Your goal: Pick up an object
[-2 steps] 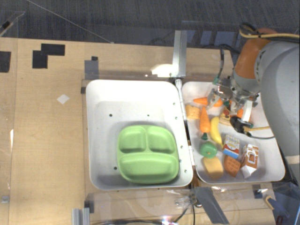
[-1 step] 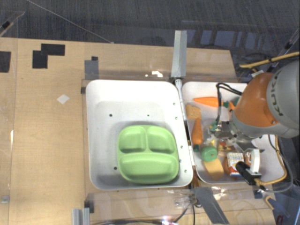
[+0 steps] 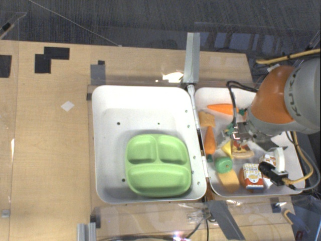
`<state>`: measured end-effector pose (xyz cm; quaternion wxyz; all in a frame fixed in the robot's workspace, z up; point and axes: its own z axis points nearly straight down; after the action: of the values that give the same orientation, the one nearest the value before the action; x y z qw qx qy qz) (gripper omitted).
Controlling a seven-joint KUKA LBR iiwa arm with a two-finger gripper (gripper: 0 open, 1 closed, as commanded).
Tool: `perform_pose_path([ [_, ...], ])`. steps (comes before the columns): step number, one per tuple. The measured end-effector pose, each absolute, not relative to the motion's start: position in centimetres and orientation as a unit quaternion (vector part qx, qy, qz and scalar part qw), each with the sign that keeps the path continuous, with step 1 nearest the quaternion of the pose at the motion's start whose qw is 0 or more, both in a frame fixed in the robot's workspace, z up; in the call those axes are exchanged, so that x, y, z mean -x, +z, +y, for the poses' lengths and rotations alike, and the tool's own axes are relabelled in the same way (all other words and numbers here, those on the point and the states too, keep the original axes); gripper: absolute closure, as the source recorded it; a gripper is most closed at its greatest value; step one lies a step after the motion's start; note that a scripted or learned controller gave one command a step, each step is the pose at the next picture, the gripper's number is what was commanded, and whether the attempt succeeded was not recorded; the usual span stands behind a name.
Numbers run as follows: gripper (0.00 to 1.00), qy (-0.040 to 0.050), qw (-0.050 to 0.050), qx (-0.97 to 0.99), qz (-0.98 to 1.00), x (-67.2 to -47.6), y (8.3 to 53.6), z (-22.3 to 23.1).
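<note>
A small yellow object lies near the middle of the right bin. The gripper sits low over the bin just to the object's right, so close that it may be touching it. The tangle of metal and wire there is too blurred to be sure, and I cannot tell whether the gripper is spread, pressed together or pinching anything. Just below the yellow object sits a round green object, and below that, near the bin's front wall, a tan-orange block. A small red and white carton stands just beside the block on its right. To the left of the yellow object, a slim orange piece lies lengthwise along the bin's left wall, with a tan piece just above it. Toward the back of the bin, an orange carrot lies crosswise. The grey arm, with its orange band, reaches in from the right over that side of the bin. The left bin stands alongside and holds a green divided tray with three compartments. The tray is set toward the bin's front right corner, apart from the gripper. Both bins rest on a pale wooden bench.
</note>
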<state>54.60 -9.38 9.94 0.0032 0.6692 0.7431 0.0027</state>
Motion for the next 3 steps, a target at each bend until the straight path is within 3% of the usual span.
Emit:
perform_pose_path([
  [1,0.0,0.0019,0.002,-0.71,0.704,-58.4,18.6,-7.9],
  [2,0.0,0.0015,0.002,-0.724,0.69,-55.6,9.5,-11.7],
  [3,1.0,0.0028,0.003,-0.723,0.691,-55.8,10.6,-11.7],
])
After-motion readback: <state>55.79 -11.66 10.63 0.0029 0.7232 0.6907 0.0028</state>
